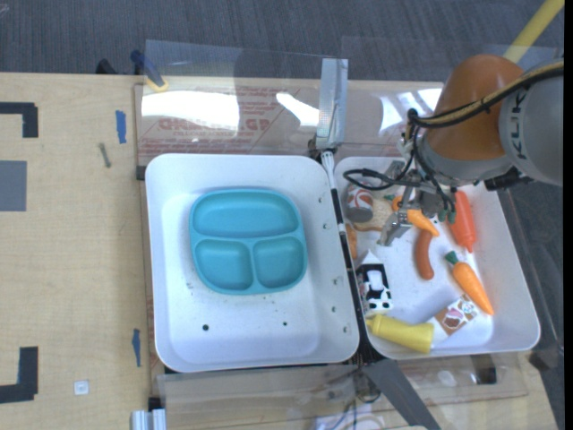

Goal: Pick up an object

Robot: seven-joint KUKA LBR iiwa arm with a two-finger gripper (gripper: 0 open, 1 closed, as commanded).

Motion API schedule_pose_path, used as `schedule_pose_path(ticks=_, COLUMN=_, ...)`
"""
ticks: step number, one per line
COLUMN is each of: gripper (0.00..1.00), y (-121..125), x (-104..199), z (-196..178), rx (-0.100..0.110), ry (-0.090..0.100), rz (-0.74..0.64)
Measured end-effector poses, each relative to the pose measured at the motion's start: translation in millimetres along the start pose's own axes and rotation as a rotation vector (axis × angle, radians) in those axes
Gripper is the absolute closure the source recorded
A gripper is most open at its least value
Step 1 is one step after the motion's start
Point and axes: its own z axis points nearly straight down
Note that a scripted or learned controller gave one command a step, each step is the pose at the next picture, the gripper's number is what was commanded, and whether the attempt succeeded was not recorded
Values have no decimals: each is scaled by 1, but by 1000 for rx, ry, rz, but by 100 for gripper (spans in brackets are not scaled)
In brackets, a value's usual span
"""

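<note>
Gripper (405, 220) sits low in the upper-middle part of the right shallow white plastic bin (524, 316), right half of frame, under the grey arm with orange band (479, 106). Can't tell the state of the fingers: they're tangled up visually with black cables and metal parts, so no call on apart or together. Nothing visibly held.

Likely target, my judgement: the small orange sausage-shaped toy (423, 253), just below and right of the gripper, lying roughly upright in the frame with a slight curve. Nearest thing to the tool, but could equally be another item.

Handling guess: hollow plastic play food, so light, stiff and smooth. The rounded body will tend to roll or squirt out of a pinch. Grab across the middle of its short axis, with the fingers square to its length; avoid the tapered ends.

Look: glossy orange, darker at the lower end, rounded tips, no visible texture.

Neighbours in the same bin:
- red-orange carrot-like toy (463, 222), right of the gripper, close to the sausage toy's upper end
- orange toy carrot with green top (470, 283), lower right, near but apart
- yellow cylindrical toy (405, 331), at the bottom edge
- small black-and-white cow-pattern toy (375, 287), at the left wall
- small white-and-red carton (457, 315), lower right

Left white bin (170, 330), centre frame, holds a turquoise three-compartment plastic plate (248, 240). Not relevant to this pick. Both bins sit on the light wooden surface (63, 240).
</note>
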Motion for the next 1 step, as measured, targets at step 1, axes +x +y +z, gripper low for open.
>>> schedule_pose_path(ticks=1, gripper=0, y=-62, x=64, z=11, rx=3, ry=14, rz=-46)
